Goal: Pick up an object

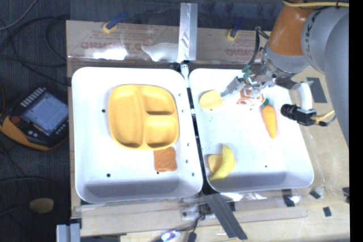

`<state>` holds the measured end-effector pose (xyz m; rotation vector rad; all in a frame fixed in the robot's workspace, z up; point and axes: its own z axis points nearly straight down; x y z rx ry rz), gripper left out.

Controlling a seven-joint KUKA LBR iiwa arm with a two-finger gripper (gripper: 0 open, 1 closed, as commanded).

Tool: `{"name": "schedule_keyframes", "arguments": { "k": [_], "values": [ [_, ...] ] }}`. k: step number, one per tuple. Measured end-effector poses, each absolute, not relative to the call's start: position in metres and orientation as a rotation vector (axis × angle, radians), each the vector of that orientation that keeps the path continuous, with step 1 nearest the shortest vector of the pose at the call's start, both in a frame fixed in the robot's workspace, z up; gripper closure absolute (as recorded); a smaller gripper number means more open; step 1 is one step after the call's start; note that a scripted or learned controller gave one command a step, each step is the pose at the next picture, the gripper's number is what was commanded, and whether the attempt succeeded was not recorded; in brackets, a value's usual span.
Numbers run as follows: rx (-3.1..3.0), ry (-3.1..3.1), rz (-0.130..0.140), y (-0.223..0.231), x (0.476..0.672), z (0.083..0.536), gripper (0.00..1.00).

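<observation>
Two bins: you have the left bin (91, 139) and the right bin (295, 156) side by side on the bench, touching along the middle.
Camera view, left bin: a yellow divided tray (142, 115) lies in the middle, and an orange-brown block (165, 160) sits just beside its near right corner.
Right bin, far left: a pale yellow wedge (211, 100) rests close to the dividing wall.
Right bin, near left: a banana (223, 162) lies curved by the near wall.
Right bin, right side: a carrot (270, 119) lies pointing near and far, well apart from the banana.
Arm: it comes in from your right, orange band up at the far right.
Gripper (248, 88): it is down over the far part of the right bin, between the wedge and the carrot, with a small orange and white item (248, 98) right under it.
Fingers: you cannot tell from here whether they are spread or pressed together, or whether anything is pinched.
</observation>
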<state>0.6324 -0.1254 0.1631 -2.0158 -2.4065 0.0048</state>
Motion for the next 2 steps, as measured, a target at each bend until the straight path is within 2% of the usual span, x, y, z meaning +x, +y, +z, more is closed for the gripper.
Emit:
{"name": "schedule_keyframes", "arguments": {
  "k": [1,2],
  "values": [
    [-2.215,-2.228,0.008,-0.196,0.643,0.164,0.00],
    [-2.264,-2.177,-0.012,-0.211,0.618,0.097,0.00]
  ]
}}
